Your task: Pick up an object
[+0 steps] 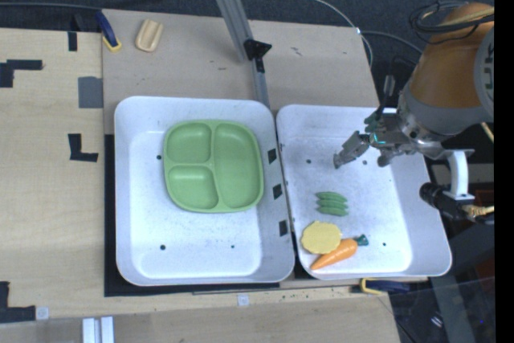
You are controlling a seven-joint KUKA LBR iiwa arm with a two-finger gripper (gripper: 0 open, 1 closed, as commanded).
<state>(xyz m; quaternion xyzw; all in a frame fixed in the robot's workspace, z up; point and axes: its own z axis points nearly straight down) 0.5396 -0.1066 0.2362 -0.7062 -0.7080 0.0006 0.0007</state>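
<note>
Fingers [350,151] spread wide on your gripper [368,149], holding nothing; you're at the approach step; next, descend over the green pea pod [332,202].

Bins [140,253]: I'm seeing white plastic, matt, speckled.
Green plate [214,165]: I read smooth plastic, soft sheen.
Bench [185,60]: pale wood look, matt.
Carrot [336,253]: smooth orange plastic, I'd say.
Arm [450,76]: glossy orange shell.
</note>
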